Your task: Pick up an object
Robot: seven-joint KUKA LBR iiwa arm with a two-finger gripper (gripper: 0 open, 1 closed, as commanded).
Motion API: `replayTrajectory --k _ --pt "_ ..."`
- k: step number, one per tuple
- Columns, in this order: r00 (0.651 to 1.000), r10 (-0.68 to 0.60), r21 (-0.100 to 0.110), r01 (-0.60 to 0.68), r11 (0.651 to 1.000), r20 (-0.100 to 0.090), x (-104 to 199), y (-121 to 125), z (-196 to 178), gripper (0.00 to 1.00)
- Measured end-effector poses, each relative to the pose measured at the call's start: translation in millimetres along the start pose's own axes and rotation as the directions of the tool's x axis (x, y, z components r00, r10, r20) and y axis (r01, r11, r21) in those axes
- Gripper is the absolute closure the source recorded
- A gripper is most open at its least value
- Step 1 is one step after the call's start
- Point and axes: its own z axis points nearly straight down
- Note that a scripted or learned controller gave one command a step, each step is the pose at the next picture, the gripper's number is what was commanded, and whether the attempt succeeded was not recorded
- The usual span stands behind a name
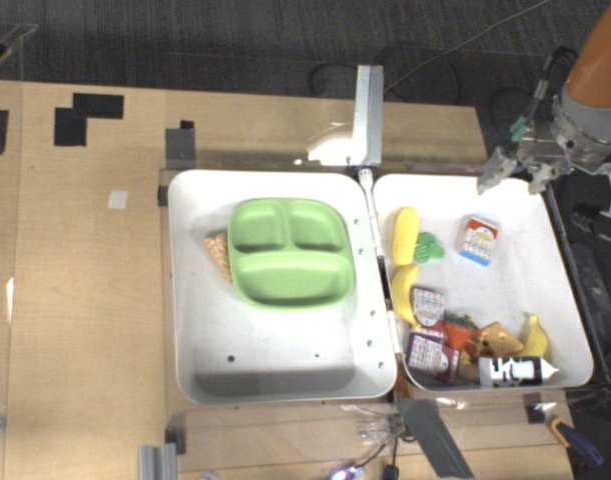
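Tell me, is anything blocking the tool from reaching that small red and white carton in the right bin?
Nothing visible does. The tool hangs over the right bin's upper edge, and the carton lies alone on bare white floor below it, apart from the corn cob and the pile lower down.

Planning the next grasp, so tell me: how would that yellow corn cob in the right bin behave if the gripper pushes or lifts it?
The yellow corn cob looks rounded and elongated, so a push would probably roll it. It seems a rigid toy, likely light. Its smooth-looking surface might slip.
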Motion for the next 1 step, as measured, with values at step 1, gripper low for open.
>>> replayTrajectory --k 1 --pt "0.987 -0.158 -0.004 0.158 0.987 0.000 60.0 -4.3 130.7 0.00"
